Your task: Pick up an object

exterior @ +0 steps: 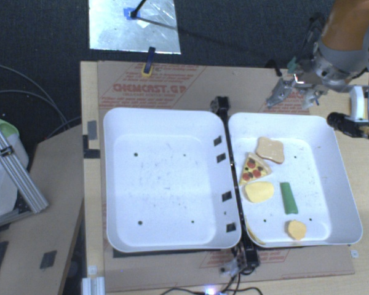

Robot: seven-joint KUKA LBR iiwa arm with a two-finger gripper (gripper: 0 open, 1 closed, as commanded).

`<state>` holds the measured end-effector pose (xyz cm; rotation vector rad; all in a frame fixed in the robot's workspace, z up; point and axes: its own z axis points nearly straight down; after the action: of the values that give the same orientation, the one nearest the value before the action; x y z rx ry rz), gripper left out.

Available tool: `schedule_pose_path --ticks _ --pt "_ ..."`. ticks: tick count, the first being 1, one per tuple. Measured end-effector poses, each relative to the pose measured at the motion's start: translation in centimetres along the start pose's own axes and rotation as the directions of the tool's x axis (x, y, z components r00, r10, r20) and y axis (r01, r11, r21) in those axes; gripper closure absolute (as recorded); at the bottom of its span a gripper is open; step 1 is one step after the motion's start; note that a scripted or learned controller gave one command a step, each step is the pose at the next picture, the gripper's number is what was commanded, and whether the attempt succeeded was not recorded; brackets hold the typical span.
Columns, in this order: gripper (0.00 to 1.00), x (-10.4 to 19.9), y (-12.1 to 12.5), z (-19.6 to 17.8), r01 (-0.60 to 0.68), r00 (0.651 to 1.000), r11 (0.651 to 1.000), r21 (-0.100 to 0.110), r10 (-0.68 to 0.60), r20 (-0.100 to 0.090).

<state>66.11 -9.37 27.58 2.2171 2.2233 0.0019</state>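
Observation:
The right bin (343, 171) holds several toy foods. A tan toast slice (270, 149) lies near its far left, with a pizza slice (255, 169) just in front of it. A pale yellow piece (259, 192) sits below the pizza, and a green stick (288, 198) lies to its right. A small orange-yellow round piece (296, 230) rests near the front wall. My gripper (293, 98) hangs above the bin's far rim, well clear of every item. Its fingers are spread open with nothing between them.
The left bin (120, 183) stands beside the right one, joined along a black hinge strip (229, 165). A silver sheet (134, 16) lies on the dark floor beyond the bench. Metal framing (12, 165) stands at the left edge.

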Motion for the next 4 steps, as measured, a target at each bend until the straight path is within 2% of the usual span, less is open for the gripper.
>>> schedule_pose_path --ticks 1,2,3,4 --pt "0.0 3.9 -2.2 -17.1 0.006 1.0 1.0 -0.021 -0.006 0.0" --pt "0.0 7.7 -2.9 -26.7 0.006 1.0 1.0 -0.013 -0.006 -0.001" --pt "1.0 7.4 -2.8 -27.2 0.005 1.0 1.0 -0.006 -0.005 0.001" --pt "1.0 9.2 -7.6 -25.9 0.003 1.0 1.0 0.002 -0.003 -0.001"
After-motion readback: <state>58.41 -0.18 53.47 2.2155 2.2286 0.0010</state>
